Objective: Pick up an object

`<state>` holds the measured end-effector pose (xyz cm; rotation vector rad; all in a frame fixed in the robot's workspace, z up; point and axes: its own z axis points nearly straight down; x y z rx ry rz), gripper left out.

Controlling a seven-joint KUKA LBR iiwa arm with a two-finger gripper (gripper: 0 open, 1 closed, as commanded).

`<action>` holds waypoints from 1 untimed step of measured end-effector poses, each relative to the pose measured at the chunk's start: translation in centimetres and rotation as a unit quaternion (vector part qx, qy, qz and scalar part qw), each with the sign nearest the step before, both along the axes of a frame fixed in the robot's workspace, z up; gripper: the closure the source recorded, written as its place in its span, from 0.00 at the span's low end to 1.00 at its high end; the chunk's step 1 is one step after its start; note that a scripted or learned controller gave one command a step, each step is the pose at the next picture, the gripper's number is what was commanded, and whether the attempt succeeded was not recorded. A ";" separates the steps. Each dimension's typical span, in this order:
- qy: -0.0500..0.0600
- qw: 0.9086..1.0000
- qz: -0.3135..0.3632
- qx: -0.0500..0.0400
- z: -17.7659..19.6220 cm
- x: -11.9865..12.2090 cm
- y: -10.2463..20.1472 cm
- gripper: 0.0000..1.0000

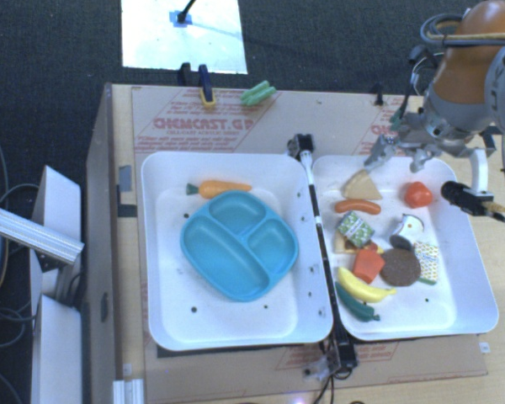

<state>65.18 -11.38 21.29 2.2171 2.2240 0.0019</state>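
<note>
Dark carpet surrounds the tabletop, whose brown board carries two shallow white bins side by side; a pale square sheet lies on the floor beyond it, and a green item rests on the board near the far edge.

Left bin: one blue divided plate, with a toy carrot just beyond it.

Right bin: the candidates for picking. I note a pale wedge like a sandwich half, a sausage, a green-and-white block, a red piece like a tomato, an orange-red block, a brown round disc, a patterned packet, a banana and a dark green vegetable. All lie on the bin floor, most of them crowded together.

My claw hangs over the far edge of the right bin, near the wedge and the tomato, apart from both as far as I can judge. Its prongs look spread, with nothing between them.

Finding: the task is at its opening stage. I am positioned above the stocked bin, but no object is gripped or lifted. Outstanding: choose a target, descend, close on it, raise it clear. The tomato and wedge are nearest; the crowded middle looks harder to grip cleanly.
</note>
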 end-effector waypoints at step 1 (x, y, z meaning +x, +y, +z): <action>0.001 1.000 0.001 0.000 -4.3 -3.0 2.6 0.00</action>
